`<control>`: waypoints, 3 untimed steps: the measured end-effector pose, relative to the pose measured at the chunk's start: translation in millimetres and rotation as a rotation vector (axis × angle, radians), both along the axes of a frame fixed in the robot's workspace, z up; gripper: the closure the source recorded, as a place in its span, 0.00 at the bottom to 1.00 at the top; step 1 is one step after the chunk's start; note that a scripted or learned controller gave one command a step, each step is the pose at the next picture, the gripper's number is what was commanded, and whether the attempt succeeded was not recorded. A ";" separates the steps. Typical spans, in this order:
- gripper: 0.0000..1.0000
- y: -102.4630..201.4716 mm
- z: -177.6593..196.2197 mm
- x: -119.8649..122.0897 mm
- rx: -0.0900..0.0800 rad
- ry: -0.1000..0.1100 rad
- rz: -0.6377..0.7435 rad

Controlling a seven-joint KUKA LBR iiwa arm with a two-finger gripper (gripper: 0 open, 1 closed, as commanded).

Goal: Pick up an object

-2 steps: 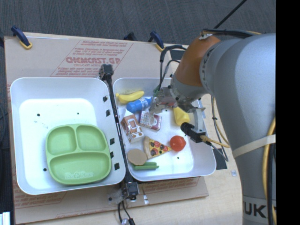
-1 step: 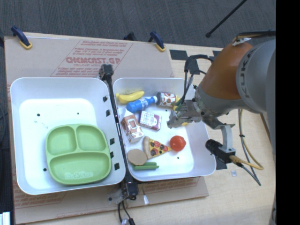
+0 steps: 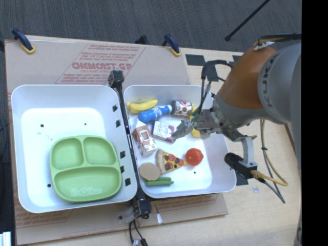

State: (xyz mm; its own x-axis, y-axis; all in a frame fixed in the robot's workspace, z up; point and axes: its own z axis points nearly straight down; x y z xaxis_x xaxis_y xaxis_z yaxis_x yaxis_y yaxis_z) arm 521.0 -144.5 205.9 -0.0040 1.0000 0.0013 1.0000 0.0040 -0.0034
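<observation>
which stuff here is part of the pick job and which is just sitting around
Job: gripper over the right bin; pickable items there: banana, blue bottle, can, pizza slice, tomato, small carton.

Lying about: green divided plate in the left bin, cardboard sheet, clamps.

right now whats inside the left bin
The left bin holds one green divided plate with three compartments, lying flat toward its front. Whatever sits beneath the plate is covered.

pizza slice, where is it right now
The pizza slice lies in the right bin, toward its front, between the tomato on its right and the round cookie at its lower left.
</observation>
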 end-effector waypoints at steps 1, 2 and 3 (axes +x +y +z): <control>0.00 0.0 0.0 0.0 0.000 0.000 0.000; 0.00 -42.2 -98.2 53.8 0.008 -0.005 0.008; 1.00 -44.1 -89.6 53.2 0.003 -0.005 0.009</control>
